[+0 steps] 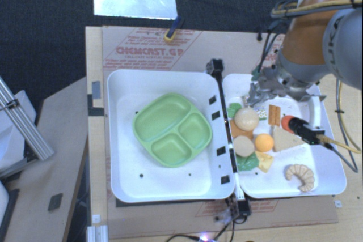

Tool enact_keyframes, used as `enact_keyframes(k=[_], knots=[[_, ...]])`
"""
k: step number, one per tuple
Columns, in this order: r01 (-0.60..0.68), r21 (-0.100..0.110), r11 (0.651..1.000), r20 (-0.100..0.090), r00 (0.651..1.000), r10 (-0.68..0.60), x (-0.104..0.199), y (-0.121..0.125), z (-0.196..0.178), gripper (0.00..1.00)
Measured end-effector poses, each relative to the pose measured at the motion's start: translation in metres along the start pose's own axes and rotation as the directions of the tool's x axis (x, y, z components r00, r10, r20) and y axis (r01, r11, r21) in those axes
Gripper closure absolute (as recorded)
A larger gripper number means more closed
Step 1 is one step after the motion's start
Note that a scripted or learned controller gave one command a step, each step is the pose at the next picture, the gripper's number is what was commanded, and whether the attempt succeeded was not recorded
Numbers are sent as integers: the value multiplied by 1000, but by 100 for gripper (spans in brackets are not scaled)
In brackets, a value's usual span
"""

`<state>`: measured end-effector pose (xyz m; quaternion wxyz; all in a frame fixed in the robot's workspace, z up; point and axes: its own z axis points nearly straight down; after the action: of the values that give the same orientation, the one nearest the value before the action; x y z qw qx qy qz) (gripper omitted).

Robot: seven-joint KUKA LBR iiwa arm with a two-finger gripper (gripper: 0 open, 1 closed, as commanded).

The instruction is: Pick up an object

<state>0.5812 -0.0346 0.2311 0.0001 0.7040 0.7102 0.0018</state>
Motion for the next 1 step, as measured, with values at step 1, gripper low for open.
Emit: enact_keyframes(k=[1], knots=[[0, -1, 1000, 1, 1000, 0, 48, 19, -5, 100]])
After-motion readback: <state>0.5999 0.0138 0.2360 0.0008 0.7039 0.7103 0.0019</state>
